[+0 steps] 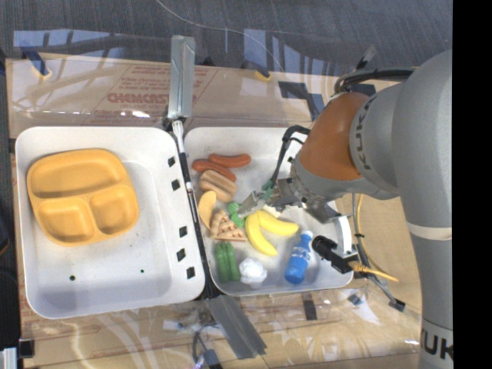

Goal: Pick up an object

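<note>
The right bin [231, 141] holds several toy foods. A yellow banana bunch [267, 231] lies in its middle. My gripper [257, 201] hangs low just above the bananas' upper left end, with the orange-banded wrist [334, 141] behind it to the right. A small green piece [235, 215] sits right beside the gripper tip. Two red sausages [223, 161] and a hot dog [217, 181] lie toward the back left of the bin. Nothing is seen held.
A blue bottle [297, 258], a white ball [252, 270], a green vegetable [227, 260], a waffle wedge [225, 227] and a pale yellow piece [206, 206] crowd the front of the right bin. The left bin [115, 283] holds a yellow divided tray [81, 194].
</note>
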`<state>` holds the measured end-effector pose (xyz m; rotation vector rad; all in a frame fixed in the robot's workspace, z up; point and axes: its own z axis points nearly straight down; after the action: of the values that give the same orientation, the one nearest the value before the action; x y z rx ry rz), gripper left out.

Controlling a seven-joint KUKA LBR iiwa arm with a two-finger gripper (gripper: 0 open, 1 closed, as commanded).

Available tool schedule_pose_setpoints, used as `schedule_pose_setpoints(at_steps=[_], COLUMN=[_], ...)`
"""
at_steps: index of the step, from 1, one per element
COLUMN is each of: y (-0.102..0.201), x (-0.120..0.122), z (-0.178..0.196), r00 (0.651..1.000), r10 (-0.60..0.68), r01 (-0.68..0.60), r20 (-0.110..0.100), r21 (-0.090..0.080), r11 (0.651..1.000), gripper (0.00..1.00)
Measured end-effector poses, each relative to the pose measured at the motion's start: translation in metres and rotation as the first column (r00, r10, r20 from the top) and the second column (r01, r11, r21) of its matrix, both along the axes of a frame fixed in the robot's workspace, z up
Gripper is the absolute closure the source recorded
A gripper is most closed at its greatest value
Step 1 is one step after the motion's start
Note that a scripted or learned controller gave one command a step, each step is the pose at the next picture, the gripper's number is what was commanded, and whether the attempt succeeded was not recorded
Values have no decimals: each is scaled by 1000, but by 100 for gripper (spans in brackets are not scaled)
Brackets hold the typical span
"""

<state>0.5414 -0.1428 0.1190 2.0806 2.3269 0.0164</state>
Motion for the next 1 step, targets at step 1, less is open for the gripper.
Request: schedule_pose_setpoints(at_steps=[1], y=[-27], x=[-51], z=[-17], r00=[993], r10=[-118], r01=[118], r20=[1], r21=[1], r11=[993], gripper=[0])
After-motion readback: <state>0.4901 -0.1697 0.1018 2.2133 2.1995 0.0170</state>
